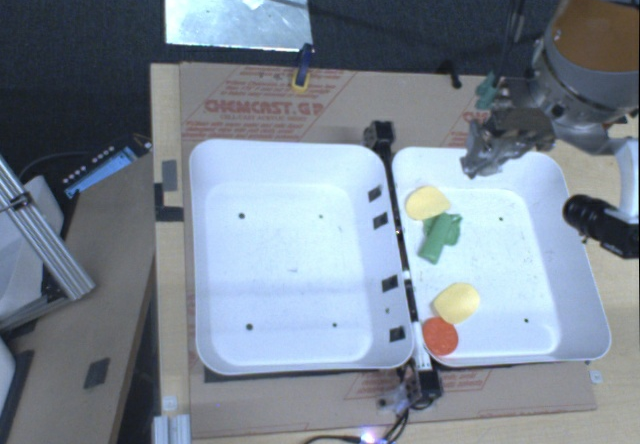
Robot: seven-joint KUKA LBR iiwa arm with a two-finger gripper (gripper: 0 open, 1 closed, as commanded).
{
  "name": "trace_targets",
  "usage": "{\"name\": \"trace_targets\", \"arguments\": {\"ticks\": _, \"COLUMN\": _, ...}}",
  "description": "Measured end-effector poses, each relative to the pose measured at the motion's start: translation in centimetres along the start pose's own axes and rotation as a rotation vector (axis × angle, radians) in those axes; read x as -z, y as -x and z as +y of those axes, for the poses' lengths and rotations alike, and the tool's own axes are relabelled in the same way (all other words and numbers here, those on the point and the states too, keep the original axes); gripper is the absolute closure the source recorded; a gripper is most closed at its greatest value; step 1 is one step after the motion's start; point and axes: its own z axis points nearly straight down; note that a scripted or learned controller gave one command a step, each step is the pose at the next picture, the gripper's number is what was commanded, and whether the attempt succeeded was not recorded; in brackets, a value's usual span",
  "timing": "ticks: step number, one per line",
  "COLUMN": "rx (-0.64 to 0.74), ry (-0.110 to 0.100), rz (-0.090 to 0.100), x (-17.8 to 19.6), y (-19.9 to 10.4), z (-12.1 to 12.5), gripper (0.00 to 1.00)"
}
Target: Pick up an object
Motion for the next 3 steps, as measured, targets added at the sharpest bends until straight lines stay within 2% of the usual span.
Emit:
{"name": "trace_targets", "arguments": {"ticks": 1, "rx": 0.002, "ry": 0.000, "rz": 0.001, "x": 2.1, "y": -4.8, "z": -1.4, "gripper": 1.00}}
{"name": "trace_targets", "arguments": {"ticks": 3, "rx": -0.001, "ry": -0.001, "rz": 0.001, "x": 6.5, "y": -11.6, "z": -1.2, "gripper": 1.00}}
